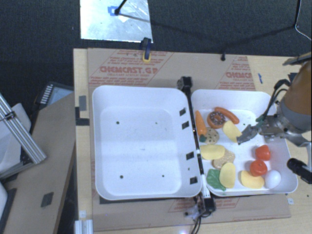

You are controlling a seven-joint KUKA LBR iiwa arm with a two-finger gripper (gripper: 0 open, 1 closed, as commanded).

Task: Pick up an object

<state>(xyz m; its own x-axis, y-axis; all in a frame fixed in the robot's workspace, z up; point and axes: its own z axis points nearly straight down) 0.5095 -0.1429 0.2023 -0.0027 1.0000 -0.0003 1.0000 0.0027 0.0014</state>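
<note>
From my seat I see the arm (292, 106) reaching in from three o'clock, its orange band above the wrist, with the claw (245, 134) hanging over the right bin (263, 99). I cannot tell from this slant whether the claw is apart or together, and I see nothing caught in it. All the toy food lies in that right bin. At its ten o'clock side a carrot (200, 123) lies along the wall, with a chocolate donut (215, 118) just beside it and a sausage (227, 114) curving over the donut toward twelve. Under the donut sits a cookie (211, 136), and a yellow piece (231, 130) lies just left of the claw tip, nearly touching it. Toward the middle a pale yellow slice (213, 152) rests against a round cracker (225, 158). At six o'clock a green leaf (213, 178) sits partly under a lemon (227, 174). On the four o'clock side two red tomatoes (262, 152) stand one above the other, near a yellow banana piece (251, 180) and a white egg (272, 178). The left bin (141, 140) sits touching the right one on the table (131, 65), where a yellow clamp (146, 50) grips the twelve o'clock edge.
</note>
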